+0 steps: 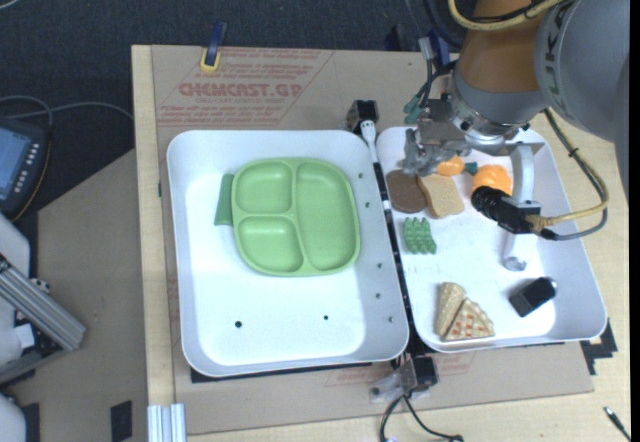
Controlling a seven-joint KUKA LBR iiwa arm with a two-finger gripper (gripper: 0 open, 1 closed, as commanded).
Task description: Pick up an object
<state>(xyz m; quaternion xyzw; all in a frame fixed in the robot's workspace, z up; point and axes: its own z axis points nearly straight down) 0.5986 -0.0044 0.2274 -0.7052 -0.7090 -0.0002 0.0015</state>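
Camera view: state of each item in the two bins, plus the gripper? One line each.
Green divided plate: upright, flat in left bin.
Brown round piece: flat in right bin, touching the tan bread slice.
Green block: flat, apart from others.
Pizza slice: flat, near front rim.
Black block: lying tilted.
Orange piece: beside the gripper.
Gripper: low over the bread, fingers unclear.

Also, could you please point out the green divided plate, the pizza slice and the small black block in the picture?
green divided plate [296,216]: camera view, on the ridge where its three compartments meet.
pizza slice [462,313]: camera view, middle of the triangular slice.
small black block [532,296]: camera view, centre of its top face.
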